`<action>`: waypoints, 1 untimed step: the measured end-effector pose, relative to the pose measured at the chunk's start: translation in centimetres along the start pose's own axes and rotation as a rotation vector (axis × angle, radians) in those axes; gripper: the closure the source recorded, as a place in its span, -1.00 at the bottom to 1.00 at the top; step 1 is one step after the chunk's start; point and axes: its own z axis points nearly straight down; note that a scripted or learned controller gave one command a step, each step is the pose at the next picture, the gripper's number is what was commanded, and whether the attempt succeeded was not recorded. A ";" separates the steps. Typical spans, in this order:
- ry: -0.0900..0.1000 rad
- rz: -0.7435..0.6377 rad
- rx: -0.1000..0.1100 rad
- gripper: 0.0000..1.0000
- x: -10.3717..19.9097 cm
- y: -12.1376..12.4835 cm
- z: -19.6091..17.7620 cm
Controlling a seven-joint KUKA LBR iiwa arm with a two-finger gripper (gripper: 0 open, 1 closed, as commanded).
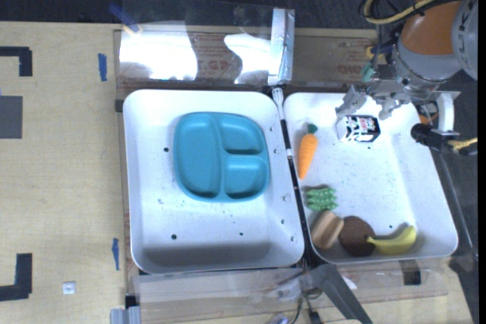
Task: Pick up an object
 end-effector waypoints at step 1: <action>-0.001 -0.084 -0.007 -1.00 5.3 -1.8 -5.4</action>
